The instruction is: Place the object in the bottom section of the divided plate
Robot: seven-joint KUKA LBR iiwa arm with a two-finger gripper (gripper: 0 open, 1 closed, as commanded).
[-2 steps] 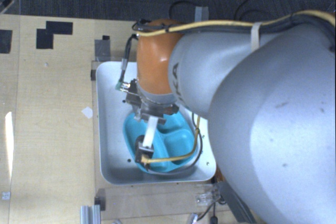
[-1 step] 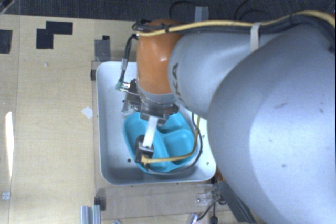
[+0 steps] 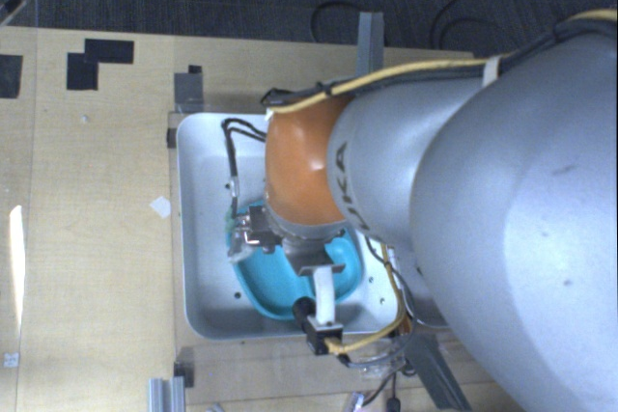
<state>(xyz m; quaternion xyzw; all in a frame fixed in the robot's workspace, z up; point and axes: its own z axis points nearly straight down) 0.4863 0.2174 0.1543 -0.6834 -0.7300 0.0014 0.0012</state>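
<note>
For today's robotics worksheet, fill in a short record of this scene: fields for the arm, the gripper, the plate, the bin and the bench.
arm: grey arm with orange band, reaching in from the right over the bin
gripper: hidden beneath the wrist; state cannot be told
plate: blue plate, partly covered by the arm, lying in the bin
bin: shallow white bin
bench: light wood with black marks at upper left
</note>
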